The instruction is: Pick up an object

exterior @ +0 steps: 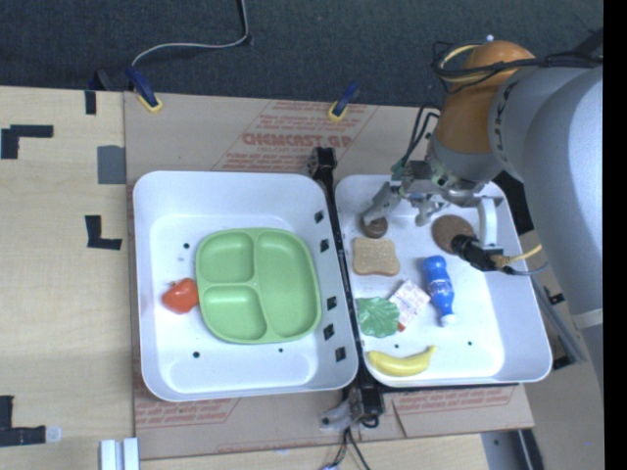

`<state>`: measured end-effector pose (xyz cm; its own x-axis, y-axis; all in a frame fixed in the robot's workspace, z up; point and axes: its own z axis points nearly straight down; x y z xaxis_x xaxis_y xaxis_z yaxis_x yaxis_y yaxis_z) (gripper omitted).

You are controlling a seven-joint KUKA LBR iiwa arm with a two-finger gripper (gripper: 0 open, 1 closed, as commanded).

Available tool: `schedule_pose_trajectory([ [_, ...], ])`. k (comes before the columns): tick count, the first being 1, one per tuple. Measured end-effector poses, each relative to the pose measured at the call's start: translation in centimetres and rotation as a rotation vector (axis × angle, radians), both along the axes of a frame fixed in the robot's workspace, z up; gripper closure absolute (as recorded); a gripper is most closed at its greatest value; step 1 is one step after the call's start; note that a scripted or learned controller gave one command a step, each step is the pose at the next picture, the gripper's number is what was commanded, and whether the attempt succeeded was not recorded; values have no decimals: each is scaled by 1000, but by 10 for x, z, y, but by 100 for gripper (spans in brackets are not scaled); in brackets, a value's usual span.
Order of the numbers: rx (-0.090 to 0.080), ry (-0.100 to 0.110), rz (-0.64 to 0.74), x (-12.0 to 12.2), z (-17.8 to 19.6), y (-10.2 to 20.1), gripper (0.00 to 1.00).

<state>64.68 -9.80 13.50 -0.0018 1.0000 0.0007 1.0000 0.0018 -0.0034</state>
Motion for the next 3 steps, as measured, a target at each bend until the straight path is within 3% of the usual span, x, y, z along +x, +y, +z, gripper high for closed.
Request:
schedule_pose_trajectory([
  [1,-2,-5,0,15,-50,-2,0],
  [3,-2,-4,0,22,-50,4,0],
])
